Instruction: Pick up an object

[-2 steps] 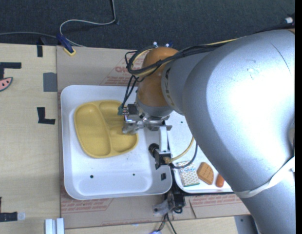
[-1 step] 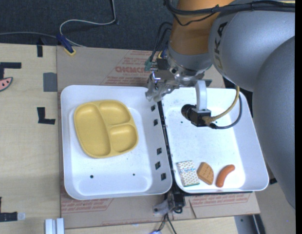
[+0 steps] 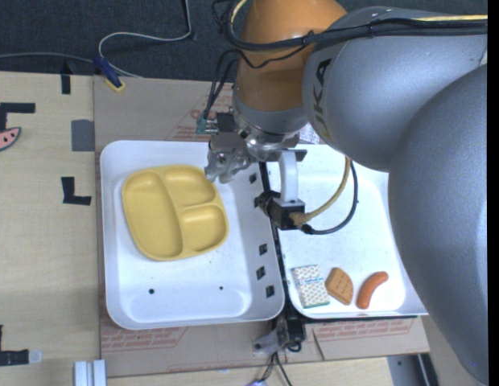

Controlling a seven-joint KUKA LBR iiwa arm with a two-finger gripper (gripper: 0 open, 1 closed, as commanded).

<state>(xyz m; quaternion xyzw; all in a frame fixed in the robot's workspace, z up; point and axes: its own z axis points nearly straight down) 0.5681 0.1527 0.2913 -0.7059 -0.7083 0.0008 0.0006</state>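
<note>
A yellow divided plate (image 3: 174, 211) lies in the left white bin (image 3: 137, 296). In the right white bin (image 3: 370, 207) sit a small packet with green print (image 3: 311, 285), a tan cookie-shaped piece (image 3: 340, 285) and an orange sausage-shaped piece (image 3: 372, 289), all near the front edge. My gripper (image 3: 226, 161) hangs under the orange wrist band (image 3: 278, 47), at the back right corner of the left bin, just beyond the plate's far right rim. Nothing shows between its tips.
The big grey arm (image 3: 410, 111) covers the back and right of the right bin. A black cable (image 3: 334, 207) loops from the wrist over the wall between the bins. Cardboard and a tan bench (image 3: 40, 240) surround the bins.
</note>
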